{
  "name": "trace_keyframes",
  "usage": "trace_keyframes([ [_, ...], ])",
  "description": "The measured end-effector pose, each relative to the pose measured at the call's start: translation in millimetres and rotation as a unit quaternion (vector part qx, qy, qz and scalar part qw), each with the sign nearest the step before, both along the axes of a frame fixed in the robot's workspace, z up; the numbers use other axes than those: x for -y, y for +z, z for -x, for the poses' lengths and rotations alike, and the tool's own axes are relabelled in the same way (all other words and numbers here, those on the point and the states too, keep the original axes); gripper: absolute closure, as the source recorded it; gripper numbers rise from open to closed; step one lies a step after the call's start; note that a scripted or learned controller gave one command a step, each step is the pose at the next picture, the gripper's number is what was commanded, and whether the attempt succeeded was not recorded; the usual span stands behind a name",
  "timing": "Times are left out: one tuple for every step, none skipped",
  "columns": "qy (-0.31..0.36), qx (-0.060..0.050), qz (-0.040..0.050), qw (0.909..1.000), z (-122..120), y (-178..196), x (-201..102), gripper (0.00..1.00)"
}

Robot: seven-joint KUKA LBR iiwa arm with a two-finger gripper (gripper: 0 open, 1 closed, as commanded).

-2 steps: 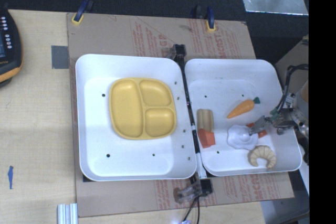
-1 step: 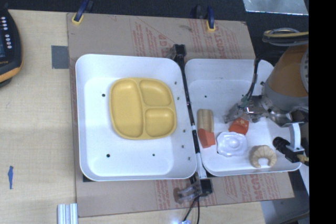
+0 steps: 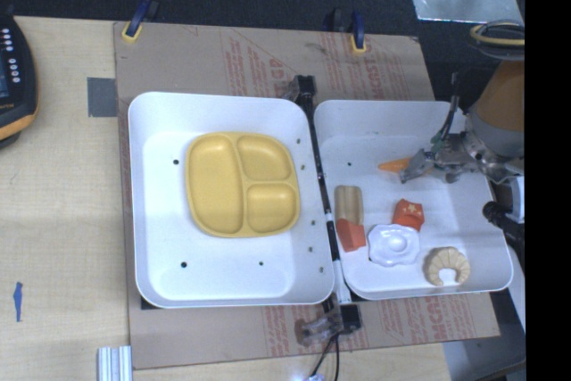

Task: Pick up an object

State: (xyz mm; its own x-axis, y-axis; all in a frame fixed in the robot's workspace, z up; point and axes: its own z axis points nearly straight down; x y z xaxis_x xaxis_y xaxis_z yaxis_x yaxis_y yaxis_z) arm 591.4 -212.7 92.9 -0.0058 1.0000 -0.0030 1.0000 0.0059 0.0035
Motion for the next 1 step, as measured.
trace_keyframes([
  [0.002,-0.003,-0.0014,1.0,-67.4,-0.2,-41.1,0.0],
])
